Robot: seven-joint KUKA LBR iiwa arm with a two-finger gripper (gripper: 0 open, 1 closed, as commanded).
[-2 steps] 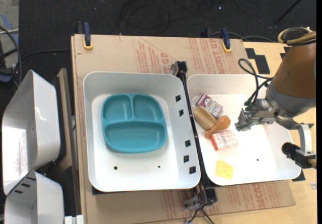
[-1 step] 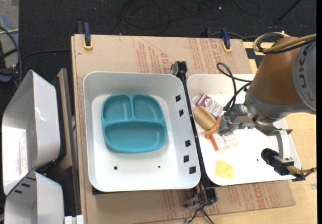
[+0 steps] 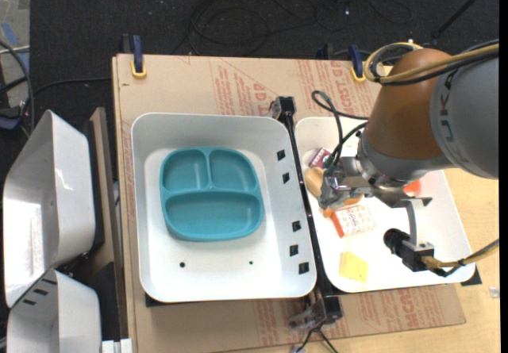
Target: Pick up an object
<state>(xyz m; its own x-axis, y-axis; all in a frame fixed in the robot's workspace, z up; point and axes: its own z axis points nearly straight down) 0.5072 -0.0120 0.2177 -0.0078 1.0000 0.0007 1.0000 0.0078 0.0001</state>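
Objects to pick: a loose cluster in the right-hand shallow white bin [image 3: 456, 216]. A flat orange-and-white card packet [image 3: 355, 220] lies near the middle, a small yellow square piece [image 3: 353, 267] sits apart nearer the front rim, a purple-and-white wrapper [image 3: 319, 159] lies toward the back left, and a tan rounded item [image 3: 315, 179] sits beside it, against the wall that divides the bins.
Gripper: the gripper [image 3: 340, 189] hangs low over the cluster's left side, just above the packet, likely placed for a grasp there.
Fingers: hidden among cables and wrist; I cannot tell whether they are spread or closed, or holding anything.
Arm: the grey arm with an orange band [image 3: 413, 113] reaches in from the right and covers the bin's back half.
Left bin: the left-hand white bin [image 3: 151, 209] holds a teal plastic divided plate [image 3: 212, 193], flat, well apart from the gripper.
Bench: a cardboard-covered bench [image 3: 222, 82] carries both bins side by side.
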